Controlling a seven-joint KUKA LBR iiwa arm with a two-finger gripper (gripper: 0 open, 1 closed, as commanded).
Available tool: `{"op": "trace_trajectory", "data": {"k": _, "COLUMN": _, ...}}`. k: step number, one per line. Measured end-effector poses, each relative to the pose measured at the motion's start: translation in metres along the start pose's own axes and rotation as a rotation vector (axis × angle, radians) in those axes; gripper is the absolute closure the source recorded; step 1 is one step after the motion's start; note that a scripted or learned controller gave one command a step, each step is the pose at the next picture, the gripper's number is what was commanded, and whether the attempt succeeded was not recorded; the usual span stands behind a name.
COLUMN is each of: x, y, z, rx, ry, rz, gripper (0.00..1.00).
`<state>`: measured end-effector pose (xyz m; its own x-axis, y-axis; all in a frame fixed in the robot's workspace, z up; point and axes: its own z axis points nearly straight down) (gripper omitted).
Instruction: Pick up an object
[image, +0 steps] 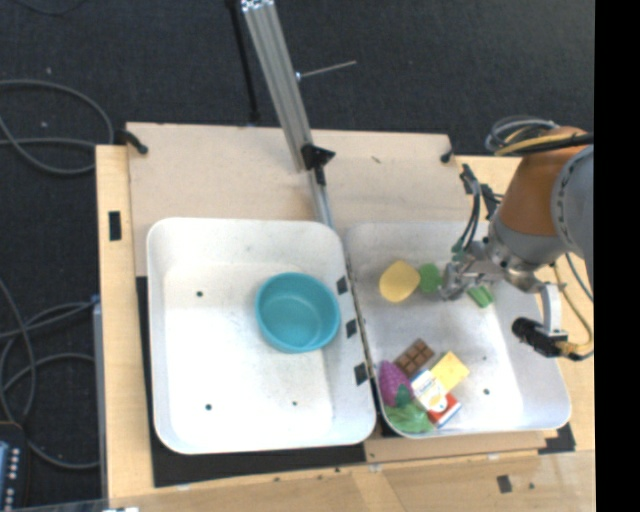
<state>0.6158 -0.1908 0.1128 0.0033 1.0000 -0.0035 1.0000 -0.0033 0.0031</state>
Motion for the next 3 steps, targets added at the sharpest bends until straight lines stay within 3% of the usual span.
{"op": "trace_trajectory", "data": {"k": 2, "x": -0.005, "y": 0.001, "z": -0.107, "rx": -0.005, "ry": 0.001, "rz": -0.005, "gripper": 1.00}}
{"op": "trace_trajectory", "data": {"k": 3, "x": -0.006, "y": 0.003, "z": -0.130, "rx": -0.001, "ry": 0.003, "rz": -0.006, "gripper": 1.00}}
